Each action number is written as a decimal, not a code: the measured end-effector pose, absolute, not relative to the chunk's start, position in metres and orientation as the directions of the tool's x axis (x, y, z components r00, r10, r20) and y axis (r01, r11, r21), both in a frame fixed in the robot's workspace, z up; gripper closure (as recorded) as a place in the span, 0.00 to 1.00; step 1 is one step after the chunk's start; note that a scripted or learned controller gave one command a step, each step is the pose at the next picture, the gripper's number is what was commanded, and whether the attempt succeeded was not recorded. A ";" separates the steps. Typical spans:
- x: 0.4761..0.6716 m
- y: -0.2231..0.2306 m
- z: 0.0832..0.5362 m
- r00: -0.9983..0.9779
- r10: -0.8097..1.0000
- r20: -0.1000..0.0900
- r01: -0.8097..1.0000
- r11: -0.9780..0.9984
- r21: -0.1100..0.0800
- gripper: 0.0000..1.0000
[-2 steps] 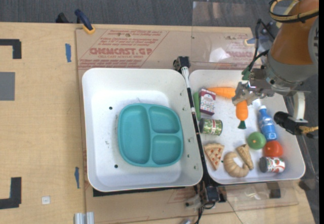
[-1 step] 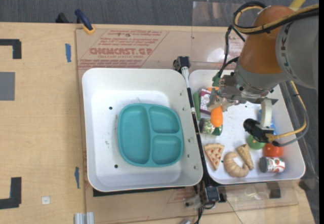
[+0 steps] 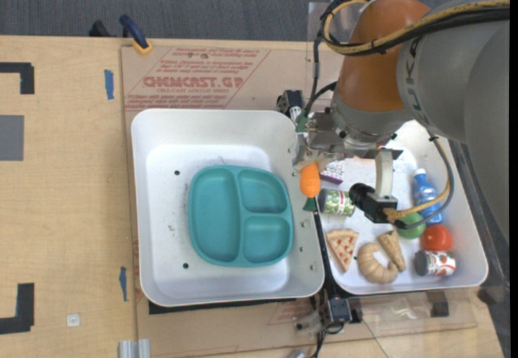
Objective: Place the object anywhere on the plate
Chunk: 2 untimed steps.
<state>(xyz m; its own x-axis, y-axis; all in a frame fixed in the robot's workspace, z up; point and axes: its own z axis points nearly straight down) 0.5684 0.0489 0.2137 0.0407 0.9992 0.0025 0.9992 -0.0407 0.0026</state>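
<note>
Gripper low over right bin's far-left corner; finger state impossible to tell. Orange carrot just below, near the bins' shared rim, hold unconfirmed. Teal plate waiting left, compartments bare.

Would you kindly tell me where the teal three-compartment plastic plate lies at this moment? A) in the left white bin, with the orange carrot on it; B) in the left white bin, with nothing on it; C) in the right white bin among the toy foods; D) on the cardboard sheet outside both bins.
B: the teal three-compartment plastic plate lies bare in the left white bin, while the orange toy carrot sits at the right white bin's left edge.
</note>
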 end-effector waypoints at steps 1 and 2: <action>0.547 0.115 0.206 0.032 0.999 0.002 0.999 -0.032 -0.005 1.00; 0.548 0.112 0.206 0.036 0.999 0.000 0.999 -0.036 -0.003 0.00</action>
